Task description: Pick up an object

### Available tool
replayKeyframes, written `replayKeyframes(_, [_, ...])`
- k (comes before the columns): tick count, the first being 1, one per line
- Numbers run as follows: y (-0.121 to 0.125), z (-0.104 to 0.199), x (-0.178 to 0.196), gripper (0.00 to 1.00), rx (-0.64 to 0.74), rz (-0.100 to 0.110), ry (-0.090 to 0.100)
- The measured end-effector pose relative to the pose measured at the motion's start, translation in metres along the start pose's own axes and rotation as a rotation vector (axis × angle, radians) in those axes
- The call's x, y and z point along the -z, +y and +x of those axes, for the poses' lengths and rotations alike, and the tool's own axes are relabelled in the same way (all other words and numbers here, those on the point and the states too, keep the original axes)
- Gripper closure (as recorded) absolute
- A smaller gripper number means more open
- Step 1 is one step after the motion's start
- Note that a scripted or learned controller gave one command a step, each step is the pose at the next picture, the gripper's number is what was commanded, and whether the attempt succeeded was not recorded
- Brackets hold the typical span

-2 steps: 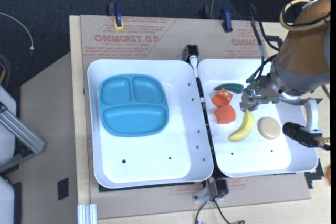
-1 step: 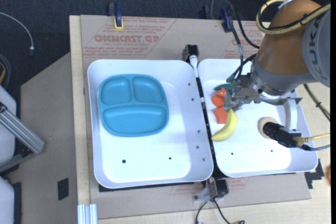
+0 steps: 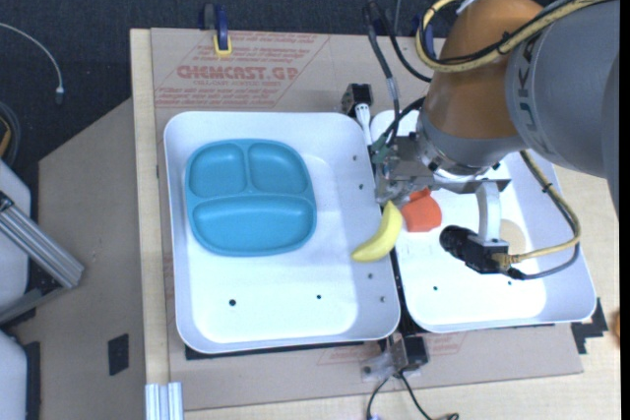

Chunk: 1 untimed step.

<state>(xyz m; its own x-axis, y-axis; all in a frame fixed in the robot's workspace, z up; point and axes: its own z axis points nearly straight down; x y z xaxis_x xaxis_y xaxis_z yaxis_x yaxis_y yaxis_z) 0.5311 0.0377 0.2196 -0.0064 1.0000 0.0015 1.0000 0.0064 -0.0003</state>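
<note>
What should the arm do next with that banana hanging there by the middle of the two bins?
Probably lift straight up a little. The banana hangs tilted just below the gripper, over the seam between the left bin and the right bin, with an orange-red object right beside it. I cannot see how firm the grip is, so a slow rise would test it.

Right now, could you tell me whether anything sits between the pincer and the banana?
Nothing visible does. The pincer sits right at the top end of the banana, which lies across the divide between the two bins, with an orange block just beside it.
</note>
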Motion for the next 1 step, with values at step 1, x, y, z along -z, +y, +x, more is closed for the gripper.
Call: replayKeyframes(1, [0.0133,0.0525,0.0142,1.0,0.0,-0.004,0.001])
